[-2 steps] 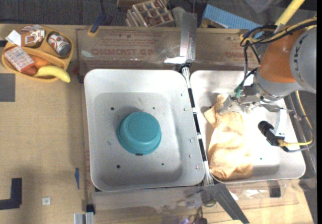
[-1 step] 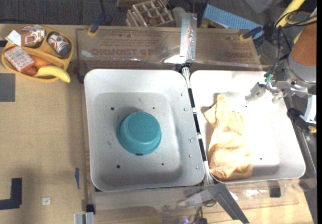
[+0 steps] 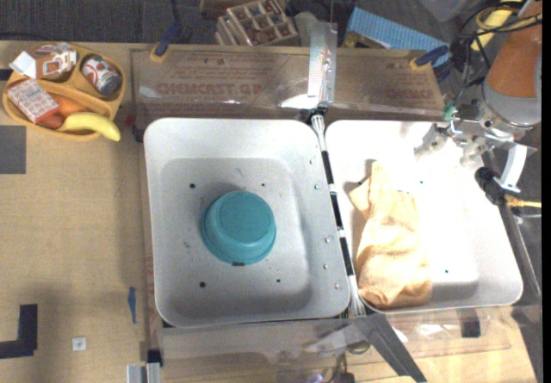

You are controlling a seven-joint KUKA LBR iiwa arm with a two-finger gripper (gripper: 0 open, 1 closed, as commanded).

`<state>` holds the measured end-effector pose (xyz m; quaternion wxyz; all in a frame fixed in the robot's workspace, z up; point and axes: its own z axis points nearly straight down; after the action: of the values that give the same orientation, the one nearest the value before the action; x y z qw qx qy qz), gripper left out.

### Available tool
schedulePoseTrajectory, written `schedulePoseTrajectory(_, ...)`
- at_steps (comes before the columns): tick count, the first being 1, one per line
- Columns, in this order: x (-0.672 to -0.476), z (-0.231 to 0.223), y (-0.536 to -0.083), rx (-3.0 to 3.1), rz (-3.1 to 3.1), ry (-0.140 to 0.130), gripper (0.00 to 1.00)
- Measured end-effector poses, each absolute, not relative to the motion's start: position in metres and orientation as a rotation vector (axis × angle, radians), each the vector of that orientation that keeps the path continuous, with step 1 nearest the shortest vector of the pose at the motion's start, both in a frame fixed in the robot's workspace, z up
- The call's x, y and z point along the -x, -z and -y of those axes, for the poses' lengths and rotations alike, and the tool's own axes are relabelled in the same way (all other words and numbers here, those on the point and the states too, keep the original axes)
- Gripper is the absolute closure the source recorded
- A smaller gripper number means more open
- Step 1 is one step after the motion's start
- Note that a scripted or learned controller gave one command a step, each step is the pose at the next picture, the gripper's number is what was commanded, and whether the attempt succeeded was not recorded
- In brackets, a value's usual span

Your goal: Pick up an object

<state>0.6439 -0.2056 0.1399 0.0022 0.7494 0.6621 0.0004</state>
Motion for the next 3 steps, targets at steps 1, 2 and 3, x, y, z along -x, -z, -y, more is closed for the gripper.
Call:
schedulePoseTrajectory(1,-0.569,0.119,-0.108,-2.26,-2.184,0.001,0.0)
schedulePoseTrajectory(2,-0.591,0.165,-0.089,-2.26,-2.172,-0.01,0.0)
schedulePoseTrajectory(3,-0.591,0.167,-0.101,-2.263,-2.164,-0.016,1.0)
